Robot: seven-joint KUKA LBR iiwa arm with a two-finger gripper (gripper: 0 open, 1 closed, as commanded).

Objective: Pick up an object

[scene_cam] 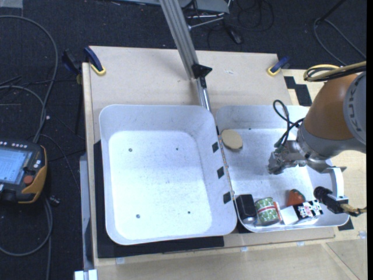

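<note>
From the camera view above the table (175, 69), the arm reaches in from the right and its claw (278, 163) hangs low over the middle of the right bin (256, 118). Whether the claw is apart or together I cannot tell; it is small and dark against the bin floor, and nothing shows between its tips. It stands on bare bin floor, apart from every object, so it looks to be between targets rather than at a grasp.

The things to pick all lie in the right bin. A round tan disc (232, 139) sits alone near the dividing wall, toward the far side. The rest crowd the near edge: a black block (245, 206), just beside it a green-banded can (267, 210) lying on its side, then a red piece (295, 197) and a small black-and-white box (310, 210). They likely gathered there because the bin floor curves up at the rim.

The left bin (157, 174) is a shallow white tray with a speckled floor. The table is pale wood held by yellow clamps (96, 69) at the far corners. Around it lies dark carpet with loose cables, a metal rail (178, 28) slanting down to the bins, and a control pendant (20, 171) at the left.
</note>
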